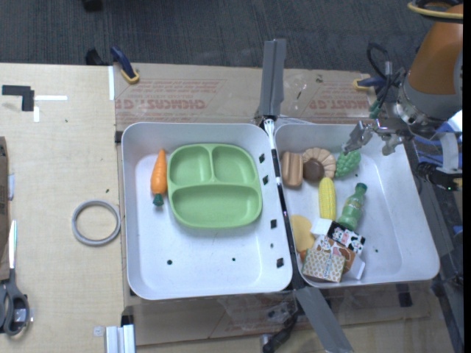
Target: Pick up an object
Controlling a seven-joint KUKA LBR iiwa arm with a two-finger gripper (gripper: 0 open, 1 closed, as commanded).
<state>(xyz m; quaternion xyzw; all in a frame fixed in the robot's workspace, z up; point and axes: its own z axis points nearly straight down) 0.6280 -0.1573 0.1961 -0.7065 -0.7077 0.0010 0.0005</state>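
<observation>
Camera view, upper right of frame: metal two-finger hand over right white bin, touching a leafy green toy vegetable; how far open, cannot tell. Below it: yellow corn cob, green plastic bottle, patterned small carton with unreadable print. Left white bin: green divided plate, orange carrot. Upper centre: cardboard sheet printed "CHEMICAL GU…", mirrored.

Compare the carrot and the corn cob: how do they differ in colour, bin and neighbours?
The carrot is orange with a green tip at its lower end; the corn cob is yellow. The carrot lies in the left bin beside the green divided plate; the corn cob lies in the right bin among crowded toys, next to a green bottle. Both lie lengthwise, roughly top to bottom in view.
</observation>
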